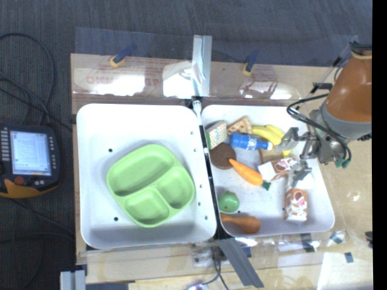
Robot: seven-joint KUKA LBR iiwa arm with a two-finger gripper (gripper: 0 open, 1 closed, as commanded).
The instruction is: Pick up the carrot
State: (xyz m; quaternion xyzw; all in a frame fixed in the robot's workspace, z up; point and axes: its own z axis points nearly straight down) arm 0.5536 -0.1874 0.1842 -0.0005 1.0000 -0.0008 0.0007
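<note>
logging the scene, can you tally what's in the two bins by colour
green: 2, divided plate, apple
orange: 1, carrot
yellow: 1, banana
blue: 1, bottle
brown: 2, round disc, sausage-like piece
mixed print: 4 small items
total: 11

Carrot (246,172): orange, tapered, small green tip at its lower-right end. Lies flat, slanted from upper left to lower right, mid right bin, just below the blue bottle, beside the brown disc.
</note>
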